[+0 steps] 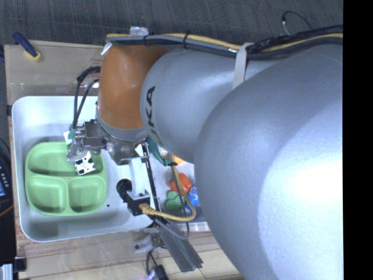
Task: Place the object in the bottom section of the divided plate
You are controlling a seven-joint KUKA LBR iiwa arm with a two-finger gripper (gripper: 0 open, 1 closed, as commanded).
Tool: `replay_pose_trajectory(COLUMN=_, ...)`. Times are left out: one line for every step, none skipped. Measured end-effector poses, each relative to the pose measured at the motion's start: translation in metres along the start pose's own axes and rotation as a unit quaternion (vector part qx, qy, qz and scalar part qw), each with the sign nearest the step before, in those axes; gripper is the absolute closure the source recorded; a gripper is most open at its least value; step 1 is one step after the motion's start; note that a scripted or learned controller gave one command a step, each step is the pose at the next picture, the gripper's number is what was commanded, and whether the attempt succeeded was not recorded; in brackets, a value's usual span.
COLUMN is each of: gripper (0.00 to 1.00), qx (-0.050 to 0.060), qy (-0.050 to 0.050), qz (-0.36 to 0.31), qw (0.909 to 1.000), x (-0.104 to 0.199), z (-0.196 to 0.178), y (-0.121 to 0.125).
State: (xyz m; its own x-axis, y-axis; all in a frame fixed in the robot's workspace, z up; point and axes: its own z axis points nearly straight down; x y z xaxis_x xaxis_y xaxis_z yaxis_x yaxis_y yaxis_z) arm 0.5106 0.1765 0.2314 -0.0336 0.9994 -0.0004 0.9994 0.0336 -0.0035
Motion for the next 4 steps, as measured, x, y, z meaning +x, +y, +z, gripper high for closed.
replay_pose_trajectory(gripper=0.0, qx=0.0, qy=0.0, qz=0.064, qw=0.998, x=0.034, z=-0.007, y=0.038)
replay_pose_trajectory(gripper=0.0, qx=0.002, qy=-0.001, qz=-0.095, qw=0.9955, x=0.042, z=0.044, y=0.005)
replay_pose_trajectory(gripper=0.0, qx=0.0, qy=-0.001, qz=-0.158, qw=0.9874, x=0.033, z=0.054, y=0.049)
replay_pose_trajectory(gripper=0.0, qx=-0.002, qy=-0.001, qz=-0.263, qw=0.9648, x=0.028, z=-0.016, y=0.007)
